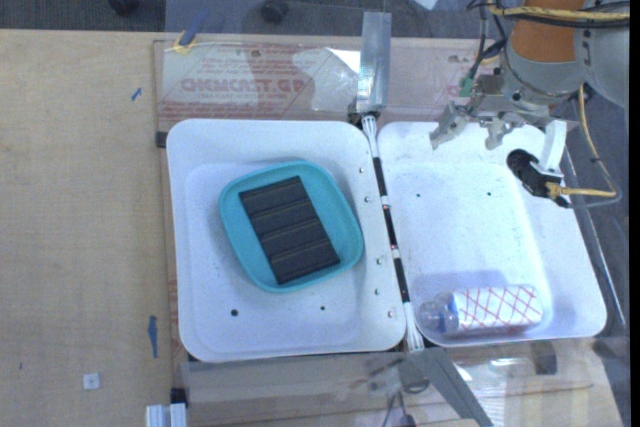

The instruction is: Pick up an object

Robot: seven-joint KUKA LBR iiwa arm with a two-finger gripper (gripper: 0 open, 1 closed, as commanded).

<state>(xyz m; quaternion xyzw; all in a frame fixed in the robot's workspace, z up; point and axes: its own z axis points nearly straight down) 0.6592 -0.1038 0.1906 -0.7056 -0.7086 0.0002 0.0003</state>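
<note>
A clear plastic bottle (485, 309) with a red-and-white checked label lies on its side at the front of the right bin (470, 215). In the left bin (200, 315) sits a teal plate (235, 215) with a black ridged block (288, 229) on it. My gripper (468, 133) hangs over the back edge of the right bin, far behind the bottle. Its two fingers (443, 130) are spread apart and it is open with nothing between them.
A metal divider post (373, 65) stands behind the seam between the bins. A clear sheet with red lettering (250, 85) lies behind the left bin. Cables (560, 185) loop down from the wrist over the right bin's right side.
</note>
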